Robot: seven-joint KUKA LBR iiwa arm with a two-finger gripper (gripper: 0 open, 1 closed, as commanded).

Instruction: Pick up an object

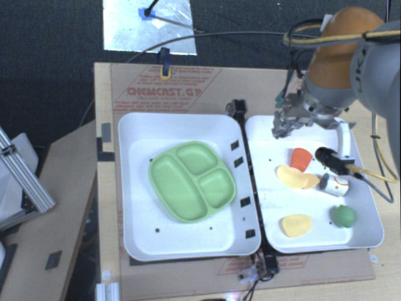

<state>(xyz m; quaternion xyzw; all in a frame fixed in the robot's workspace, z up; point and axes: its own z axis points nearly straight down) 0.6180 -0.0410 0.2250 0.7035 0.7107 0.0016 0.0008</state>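
Hanging over the far end of the right bin [269, 193], the claw [287, 125] sits just beyond and a little to the left of the orange piece [301, 158], apart from it and with nothing seen in its grip; whether it is apart or together I cannot tell, since its tip is a grey blur against the white floor. The arm [341, 49] rises behind the orange piece toward the right, its orange band showing above the wrist. The orange piece lies on the bin floor, and touching its near side is a pale yellow piece [294, 177]. A white cylinder [335, 185] with a red mark lies on its side to the right of and nearer than the orange piece, just beside the pale yellow one. Nearer again from the orange piece rest a green ball [343, 216], off to the right, and a yellow lump [296, 224], almost straight toward the camera. Well to the left of the orange piece, the left bin [135, 168] holds a green divided plate [191, 180]. Both bins stand on the surface [163, 86], which runs on beyond the orange piece.
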